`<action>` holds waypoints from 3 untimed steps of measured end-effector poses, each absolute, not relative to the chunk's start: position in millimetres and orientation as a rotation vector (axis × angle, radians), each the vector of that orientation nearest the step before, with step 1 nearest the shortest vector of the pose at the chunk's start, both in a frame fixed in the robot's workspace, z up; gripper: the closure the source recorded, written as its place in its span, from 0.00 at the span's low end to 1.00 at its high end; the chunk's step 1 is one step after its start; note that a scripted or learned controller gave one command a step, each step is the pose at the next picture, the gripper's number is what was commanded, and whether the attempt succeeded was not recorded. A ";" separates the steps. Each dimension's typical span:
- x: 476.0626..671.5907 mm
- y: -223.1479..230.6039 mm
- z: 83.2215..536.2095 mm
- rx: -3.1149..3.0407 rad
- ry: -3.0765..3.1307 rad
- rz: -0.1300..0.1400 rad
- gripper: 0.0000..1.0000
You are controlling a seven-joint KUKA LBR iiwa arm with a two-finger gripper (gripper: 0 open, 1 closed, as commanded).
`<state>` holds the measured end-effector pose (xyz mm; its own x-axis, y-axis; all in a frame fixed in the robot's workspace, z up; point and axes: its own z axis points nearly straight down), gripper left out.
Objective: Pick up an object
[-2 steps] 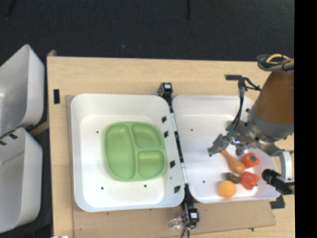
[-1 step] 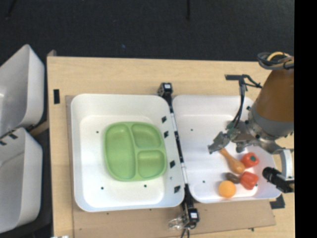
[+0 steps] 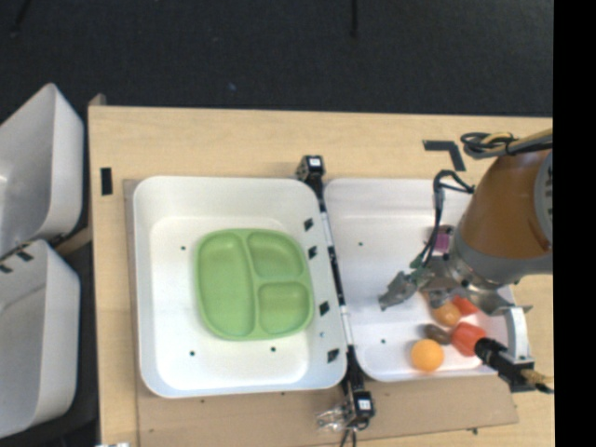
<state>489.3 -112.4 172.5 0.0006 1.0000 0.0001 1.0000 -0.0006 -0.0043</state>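
Note:
My gripper (image 3: 399, 290) hangs low over the right bin (image 3: 372, 212), near its middle, below the arm's orange band. Just right of it lies a small orange-red object (image 3: 448, 312). In the bin's front right part an orange ball (image 3: 427, 355) rests by the front wall, with a red object (image 3: 467, 335) beside it and a small dark piece (image 3: 435, 331) between them. A purple item (image 3: 440, 242) peeks out beside the wrist. Nothing is visibly held.
The left bin (image 3: 158, 250) holds a green divided plate (image 3: 252, 282) at its centre. A ridge with black clips (image 3: 328, 277) separates the two bins. The arm hides the right bin's right side. White containers (image 3: 33, 184) stand off the bench's left edge.

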 end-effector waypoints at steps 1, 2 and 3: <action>492.1 -104.4 124.2 -2.224 -2.214 0.005 0.00; 491.6 -105.4 99.1 -2.224 -2.216 0.004 0.00; 493.0 -106.3 111.0 -2.236 -2.210 -0.002 1.00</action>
<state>493.0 -106.3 111.0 0.0116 0.9999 -0.0006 0.9999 -0.0116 0.0025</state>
